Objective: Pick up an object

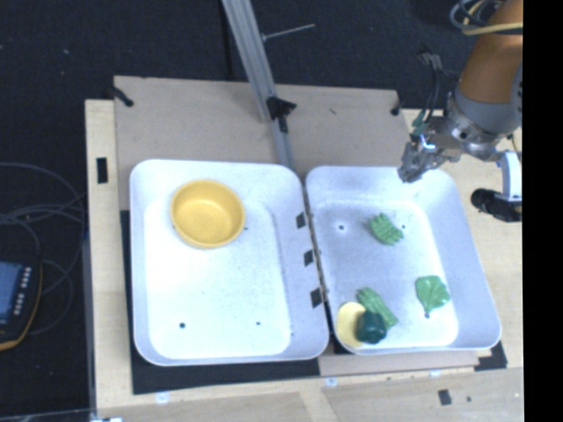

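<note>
Camera view. The arm (pixel 489 69) reached in from the right, its gripper (pixel 413 167) poised over the far rim of the right bin (pixel 466 236); whether it was released or clenched could not be told. Inside that bin lay a green piece (pixel 385 229) near the middle, a second green piece (pixel 431 293) toward the right, and a cluster (pixel 368 317) of green and yellow items at the near-left corner. The left bin (pixel 264 271) held a yellow bowl (pixel 208 213).

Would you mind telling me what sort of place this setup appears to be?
Probably a robotics lab bench for grasping trials: two white bins side by side, a robot arm reaching in, and small test objects like a yellow bowl and green toys.
</note>
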### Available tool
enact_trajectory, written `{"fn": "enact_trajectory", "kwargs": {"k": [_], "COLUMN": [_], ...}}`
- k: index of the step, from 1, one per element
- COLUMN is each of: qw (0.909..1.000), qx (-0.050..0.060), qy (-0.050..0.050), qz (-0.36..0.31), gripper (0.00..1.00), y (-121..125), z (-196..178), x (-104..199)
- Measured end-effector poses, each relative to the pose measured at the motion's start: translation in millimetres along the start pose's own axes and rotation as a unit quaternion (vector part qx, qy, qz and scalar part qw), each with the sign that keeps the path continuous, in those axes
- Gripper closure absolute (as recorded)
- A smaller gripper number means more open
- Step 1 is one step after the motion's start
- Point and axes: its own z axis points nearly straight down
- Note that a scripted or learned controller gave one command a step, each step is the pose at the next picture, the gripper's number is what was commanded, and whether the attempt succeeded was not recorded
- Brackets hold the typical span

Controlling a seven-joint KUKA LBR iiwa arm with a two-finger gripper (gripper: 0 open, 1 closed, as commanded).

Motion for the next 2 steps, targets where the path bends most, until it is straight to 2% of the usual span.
{"fn": "enact_trajectory", "kwargs": {"k": [1, 2], "qw": [1.0, 1.0], "qx": [0.0, 0.002], "qy": [0.0, 0.0], "qz": [0.0, -0.001], "gripper": [1.0, 1.0], "y": [0.7, -21.2], "z": [-38.1, -31.2], "x": [-0.7, 36.4]}}
